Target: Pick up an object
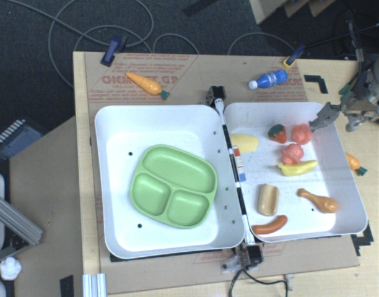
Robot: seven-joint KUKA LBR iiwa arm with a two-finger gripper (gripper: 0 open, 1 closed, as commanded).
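Note:
The right bin holds several toy foods: a red strawberry, a red lump, a pink piece, a yellow banana, a yellow wedge, a tan bun, a drumstick and a sausage. My gripper hangs over the bin's far right rim, just right of the red lump. It is open, its two grey fingers spread apart with nothing between them.
The left bin carries a green divided plate. On the bench beyond the bins lie an orange carrot and a blue bottle. Another small carrot rests outside the right bin's right wall.

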